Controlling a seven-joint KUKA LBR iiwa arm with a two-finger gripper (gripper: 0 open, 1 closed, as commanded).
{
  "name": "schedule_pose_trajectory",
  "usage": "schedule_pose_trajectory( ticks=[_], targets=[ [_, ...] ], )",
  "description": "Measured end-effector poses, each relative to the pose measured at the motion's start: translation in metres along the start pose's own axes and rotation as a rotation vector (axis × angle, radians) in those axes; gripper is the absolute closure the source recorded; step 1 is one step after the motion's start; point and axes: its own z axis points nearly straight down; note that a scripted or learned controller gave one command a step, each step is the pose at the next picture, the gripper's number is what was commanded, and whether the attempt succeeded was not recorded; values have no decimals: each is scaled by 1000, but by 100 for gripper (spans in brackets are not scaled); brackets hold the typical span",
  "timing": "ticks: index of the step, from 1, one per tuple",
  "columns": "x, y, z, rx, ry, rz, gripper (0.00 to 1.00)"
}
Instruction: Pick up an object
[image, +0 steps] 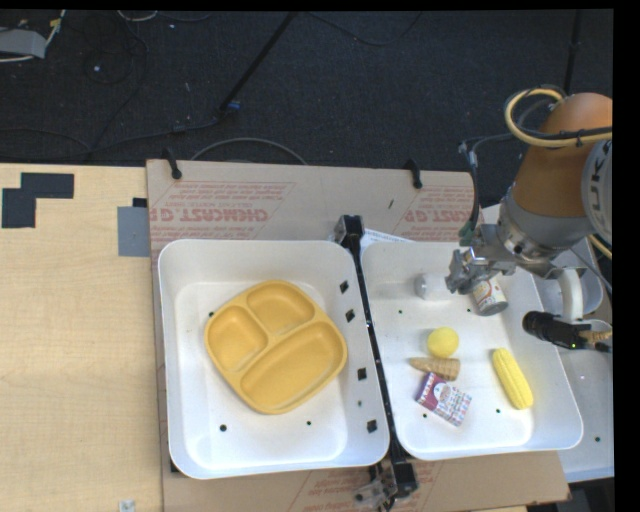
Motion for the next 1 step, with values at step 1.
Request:
schedule_pose_trajectory(
  ticks=[1],
  targets=[
    [-1, 1, -53, -1, 0, 0, 100]
  ],
)
